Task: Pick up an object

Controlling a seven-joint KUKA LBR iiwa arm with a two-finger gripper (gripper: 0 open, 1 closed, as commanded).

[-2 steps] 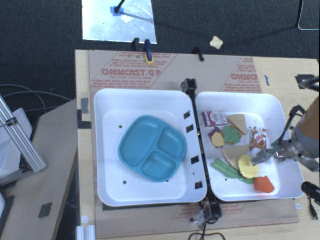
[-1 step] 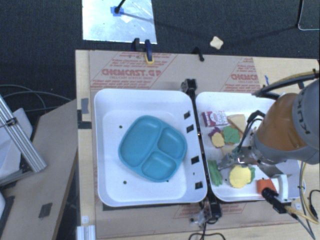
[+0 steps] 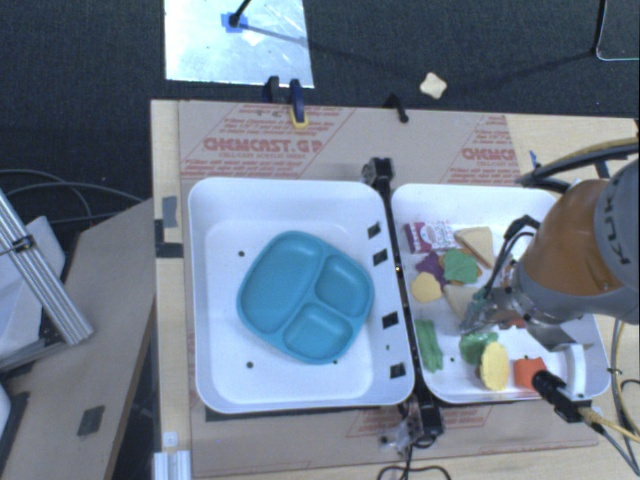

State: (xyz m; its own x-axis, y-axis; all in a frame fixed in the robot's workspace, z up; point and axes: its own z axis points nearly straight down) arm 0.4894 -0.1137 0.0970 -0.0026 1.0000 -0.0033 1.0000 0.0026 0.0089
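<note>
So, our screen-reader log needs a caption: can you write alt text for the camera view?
A grey robot arm with an orange band reaches from the right, its tool low over small toy foods in the right shallow white bin. The left shallow white bin holds a blue plastic divided plate.

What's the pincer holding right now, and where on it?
Cannot be told. The pincer is low in the right bin, just above a green piece and beside the yellow piece, but its tips are too blurred to show any hold.
</note>
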